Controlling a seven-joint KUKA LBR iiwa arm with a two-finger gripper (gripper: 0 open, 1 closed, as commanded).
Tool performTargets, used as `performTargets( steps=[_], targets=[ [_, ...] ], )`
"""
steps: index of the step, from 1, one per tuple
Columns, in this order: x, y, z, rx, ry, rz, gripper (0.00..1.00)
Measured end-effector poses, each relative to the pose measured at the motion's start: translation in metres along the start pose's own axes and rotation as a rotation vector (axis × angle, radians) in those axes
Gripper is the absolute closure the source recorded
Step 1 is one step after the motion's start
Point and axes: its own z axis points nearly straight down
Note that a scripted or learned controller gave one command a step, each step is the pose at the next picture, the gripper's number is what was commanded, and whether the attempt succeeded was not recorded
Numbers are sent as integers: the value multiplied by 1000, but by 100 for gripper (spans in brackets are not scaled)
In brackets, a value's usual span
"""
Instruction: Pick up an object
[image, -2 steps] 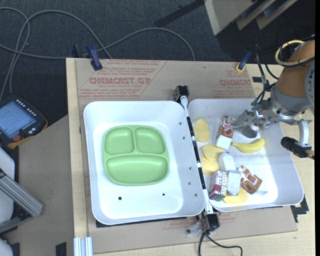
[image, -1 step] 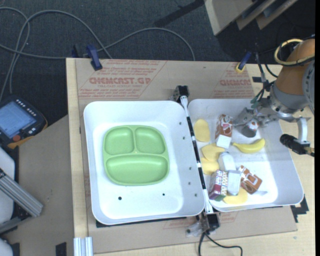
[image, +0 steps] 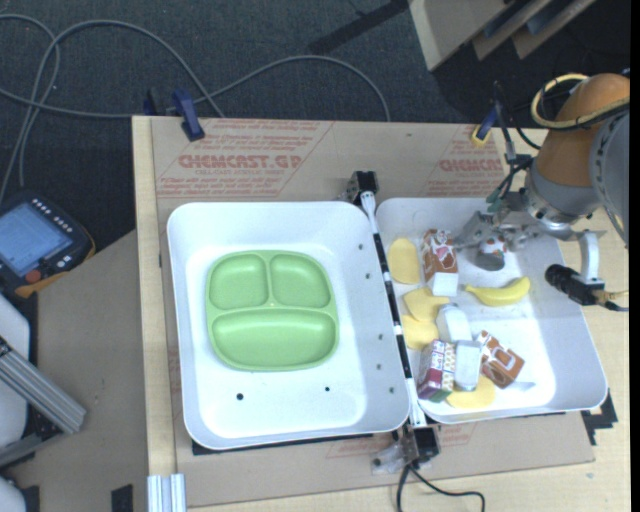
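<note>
table (image: 250, 150): a light board printed with reddish lettering, bearing two shallow white bins side by side; blue clamps sit at its far edge.
floor (image: 100, 70): dark carpet beyond the table, with thin grey cables looping across it.
left of table: a handheld screen unit (image: 35, 240) with a blue-lit display lies beside the board; a ribbed metal rail (image: 40, 395) runs at a slant below it.
far right corner: the underside of pale furniture shows past the table.
left bin (image: 190, 400): white, holding a green three-compartment tray (image: 270, 310) lying flat near its middle.
right bin (image: 570, 360): white, holding a scatter of small things.
things in right bin: a banana (image: 500, 292) near the middle; a yellow piece (image: 403, 261) by the left wall; more yellow pieces (image: 425, 310) below it; a brown-and-white packet (image: 440, 258) near the top; a white block (image: 455, 325) in the centre; a dark red carton (image: 437, 368) and an orange-brown packet (image: 500, 362) toward the near edge.
arm (image: 585, 130): grey with an orange band, reaching in from the right over the far part of the right bin.
gripper (image: 487, 250): low over the right bin, just above the banana and just right of the brown-and-white packet.
fingers: cannot tell whether released or clenched; nothing is seen between them.
</note>
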Motion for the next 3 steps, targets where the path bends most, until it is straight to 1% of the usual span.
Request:
performTargets(
  steps=[1, 2, 3],
  targets=[
    [-7, 16, 11, 16, 7, -2, 0],
    [-7, 17, 0, 13, 5, -4, 100],
    [44, 15, 11, 19, 9, -2, 100]
  ],
)
